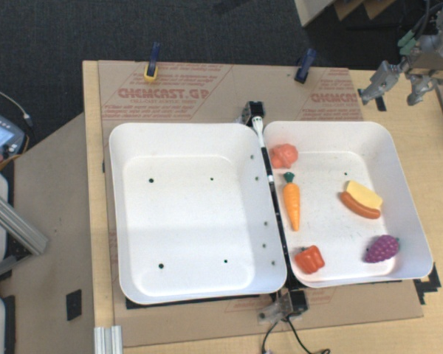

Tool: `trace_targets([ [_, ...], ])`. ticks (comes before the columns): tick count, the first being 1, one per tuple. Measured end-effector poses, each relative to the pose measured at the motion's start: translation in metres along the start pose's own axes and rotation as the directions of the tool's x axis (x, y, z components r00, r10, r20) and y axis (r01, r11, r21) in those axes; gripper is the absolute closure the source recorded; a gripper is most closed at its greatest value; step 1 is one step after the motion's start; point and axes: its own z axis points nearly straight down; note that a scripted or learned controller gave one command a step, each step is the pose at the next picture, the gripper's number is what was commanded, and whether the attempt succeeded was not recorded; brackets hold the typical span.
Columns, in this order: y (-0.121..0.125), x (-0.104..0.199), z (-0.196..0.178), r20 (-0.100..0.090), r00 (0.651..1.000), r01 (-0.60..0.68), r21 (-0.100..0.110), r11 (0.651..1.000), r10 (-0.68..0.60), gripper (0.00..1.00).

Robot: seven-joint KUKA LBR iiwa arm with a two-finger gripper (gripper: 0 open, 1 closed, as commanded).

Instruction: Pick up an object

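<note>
The right bin (399, 168) holds several toy foods. A pink lump (284, 155) lies at its far left, with an orange carrot (292, 206) just below it. A red pepper (309, 259) sits at the front left. A yellow and orange sandwich-like piece (362, 199) rests right of centre, and a purple grape bunch (382, 249) lies at the front right. My gripper (396, 85) hangs above the bench beyond the right bin's far right corner, its two fingers spread apart with nothing between them.
The left bin (133, 198) adjoins the right one along a black hinge strip (269, 190). Blue and yellow clamps (152, 63) and a blue clamp (306, 65) hold the cardboard sheet at the back edge. A cable (280, 330) trails off the front.
</note>
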Motion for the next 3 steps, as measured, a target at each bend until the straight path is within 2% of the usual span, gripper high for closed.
trace_targets([
  [1,-0.119,0.015,-0.088,-0.006,1.0,-0.003,0.022,1.0,0.003,0.0],
  [2,-0.138,0.097,-0.179,-0.008,1.0,0.007,0.009,1.0,-0.007,0.0],
  [3,-0.136,0.092,-0.184,-0.005,1.0,-0.002,0.016,1.0,0.002,1.0],
])
